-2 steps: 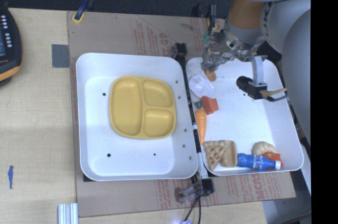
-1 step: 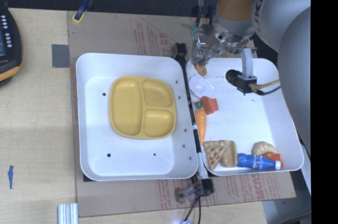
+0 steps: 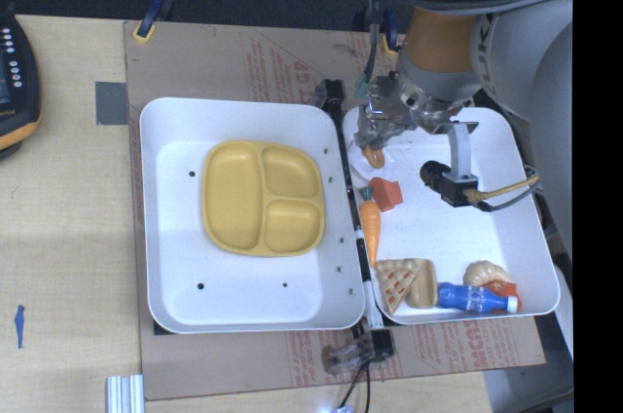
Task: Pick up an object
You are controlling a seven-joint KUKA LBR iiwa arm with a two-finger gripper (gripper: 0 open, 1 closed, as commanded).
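Gripper [image 3: 373, 140] hangs low at the right bin's [image 3: 526, 206] upper left, just above a small orange piece [image 3: 373, 155]; grip unclear.

Divided plate [image 3: 263, 198] in left bin [image 3: 156, 206], right bin [image 3: 526, 206] beside it — carrot [image 3: 371, 224], waffle [image 3: 407, 282], bottle [image 3: 475, 299] inside

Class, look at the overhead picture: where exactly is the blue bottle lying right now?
The blue bottle lies on its side along the near edge of the right bin, between the waffle piece and a tan pastry.
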